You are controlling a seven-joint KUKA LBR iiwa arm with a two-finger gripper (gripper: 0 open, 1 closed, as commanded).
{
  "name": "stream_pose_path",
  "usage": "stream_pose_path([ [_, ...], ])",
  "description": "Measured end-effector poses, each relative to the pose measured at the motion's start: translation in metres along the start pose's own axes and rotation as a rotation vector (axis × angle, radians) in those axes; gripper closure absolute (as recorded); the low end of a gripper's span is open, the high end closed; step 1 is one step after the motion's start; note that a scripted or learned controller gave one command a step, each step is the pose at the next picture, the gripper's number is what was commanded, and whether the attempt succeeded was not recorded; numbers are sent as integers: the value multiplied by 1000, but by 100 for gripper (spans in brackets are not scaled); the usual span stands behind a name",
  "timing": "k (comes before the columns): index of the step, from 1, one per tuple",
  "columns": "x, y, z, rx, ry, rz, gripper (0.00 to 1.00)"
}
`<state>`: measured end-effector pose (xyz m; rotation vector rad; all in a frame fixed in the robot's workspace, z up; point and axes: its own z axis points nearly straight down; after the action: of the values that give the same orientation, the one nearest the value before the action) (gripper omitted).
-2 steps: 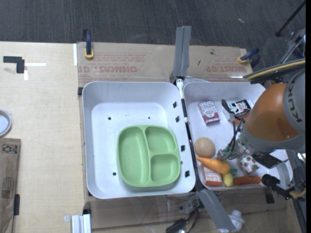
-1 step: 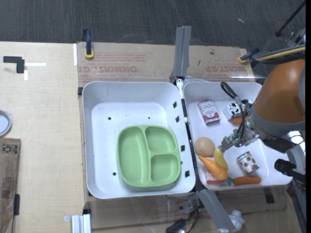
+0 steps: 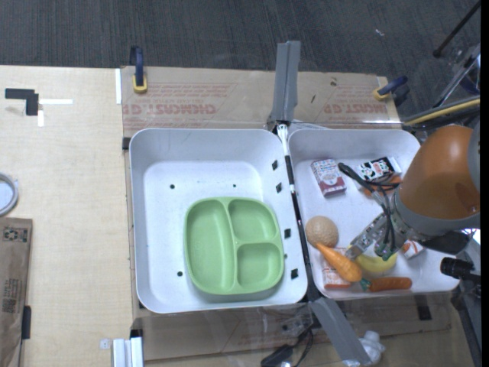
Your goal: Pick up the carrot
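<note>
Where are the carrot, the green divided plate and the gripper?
carrot [image 3: 341,261], camera view, mid-body.
green divided plate [image 3: 205,243], camera view, large left compartment.
gripper [image 3: 373,239], camera view, between its fingertips.

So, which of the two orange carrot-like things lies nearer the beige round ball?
The larger bright orange carrot, touching the beige ball; the slim reddish one lies apart.

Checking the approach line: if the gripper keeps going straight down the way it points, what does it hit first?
Probably the yellow item right under the gripper, not the carrot, which lies just left of it. Depth is hard to judge from this slanted view.
</note>
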<state>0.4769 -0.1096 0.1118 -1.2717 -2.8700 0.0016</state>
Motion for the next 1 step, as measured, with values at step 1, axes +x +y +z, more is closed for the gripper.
stream_pose_path([
  [1, 1, 10, 12, -6, -16, -301, 0],
])
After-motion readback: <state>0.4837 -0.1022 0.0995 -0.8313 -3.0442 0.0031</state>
